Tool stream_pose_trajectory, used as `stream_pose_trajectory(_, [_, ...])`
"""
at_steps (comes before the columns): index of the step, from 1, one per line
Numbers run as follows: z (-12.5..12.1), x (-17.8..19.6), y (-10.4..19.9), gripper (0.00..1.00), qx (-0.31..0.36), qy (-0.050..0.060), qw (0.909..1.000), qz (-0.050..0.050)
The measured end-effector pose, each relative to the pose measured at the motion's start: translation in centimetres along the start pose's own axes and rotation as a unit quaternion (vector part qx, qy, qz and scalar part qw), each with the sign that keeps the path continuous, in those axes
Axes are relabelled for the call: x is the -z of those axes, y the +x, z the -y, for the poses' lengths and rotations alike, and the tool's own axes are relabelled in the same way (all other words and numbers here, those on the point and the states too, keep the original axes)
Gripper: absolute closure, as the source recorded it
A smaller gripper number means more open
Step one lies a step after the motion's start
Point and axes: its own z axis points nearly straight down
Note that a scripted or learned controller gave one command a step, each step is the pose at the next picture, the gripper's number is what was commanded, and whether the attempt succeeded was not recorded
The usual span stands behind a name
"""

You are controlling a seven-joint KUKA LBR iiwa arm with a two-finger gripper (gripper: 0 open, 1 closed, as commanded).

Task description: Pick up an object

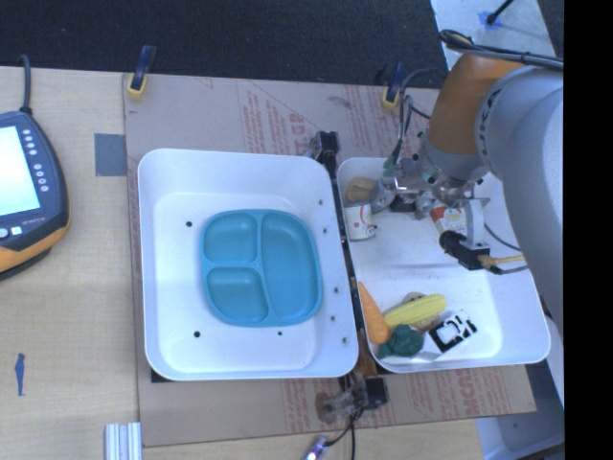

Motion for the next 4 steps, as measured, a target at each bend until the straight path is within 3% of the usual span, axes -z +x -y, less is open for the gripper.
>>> stream_pose_trajectory(1, [1.3,0.1,-7.4,0.00,0.003,-0.007,1.0000,-0.003])
stream_pose_trajectory(2, [-0.2,0.1,-1.3,0.00,0.005,-0.003,1.0000,-0.003])
stream_pose_trajectory(3, [-0.1,0.2,-0.1,0.00,0.002,-0.003,1.0000,0.002])
stream_pose_trajectory(4, [-0.3,0.1,-1.2,0.00,0.004,-0.005,1.0000,-0.002])
